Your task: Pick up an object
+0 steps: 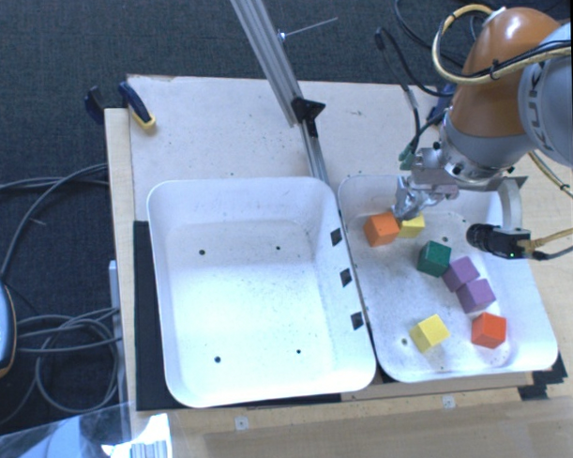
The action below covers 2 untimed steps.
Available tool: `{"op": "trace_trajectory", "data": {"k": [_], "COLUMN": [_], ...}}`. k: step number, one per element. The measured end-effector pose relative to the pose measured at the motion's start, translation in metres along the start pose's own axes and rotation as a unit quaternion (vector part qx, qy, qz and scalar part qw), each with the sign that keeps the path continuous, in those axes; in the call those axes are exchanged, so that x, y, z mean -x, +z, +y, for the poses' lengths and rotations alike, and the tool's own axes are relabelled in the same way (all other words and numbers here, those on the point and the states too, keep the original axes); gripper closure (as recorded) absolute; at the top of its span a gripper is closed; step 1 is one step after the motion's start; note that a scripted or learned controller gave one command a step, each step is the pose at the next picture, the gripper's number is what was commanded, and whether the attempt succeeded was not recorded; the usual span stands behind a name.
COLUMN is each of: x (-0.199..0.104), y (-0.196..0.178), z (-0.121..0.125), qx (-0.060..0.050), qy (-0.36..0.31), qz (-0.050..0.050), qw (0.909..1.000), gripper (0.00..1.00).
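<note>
Dark carpet surrounded the pale wooden bench (217, 132), which carried two shallow white plastic bins. At nine o'clock lay the left bin (173, 204); at three o'clock lay the right bin (534, 327) with the blocks. From two o'clock the grey arm (507, 84) reached down, its two-finger gripper (406, 210) low over the right bin's far end; whether it gripped anything could not be told. Just beside the tip sat an orange cube (381, 229) touching a small yellow block (413, 225). Towards four o'clock lay a green cube (434, 259), two purple blocks (469, 283), a yellow cube (428, 332) and a second orange cube (488, 330).
</note>
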<state>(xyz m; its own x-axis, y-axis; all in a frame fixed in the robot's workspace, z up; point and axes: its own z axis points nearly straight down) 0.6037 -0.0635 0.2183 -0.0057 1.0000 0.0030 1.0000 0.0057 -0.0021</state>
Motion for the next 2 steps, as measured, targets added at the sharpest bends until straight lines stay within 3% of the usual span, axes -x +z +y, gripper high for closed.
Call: {"op": "trace_trajectory", "data": {"k": [2], "x": [-0.114], "y": [-0.004], "z": [-0.028], "qx": [0.0], "qy": [-0.001], "qz": [0.0], "qw": [1.0], "gripper": [1.0]}}
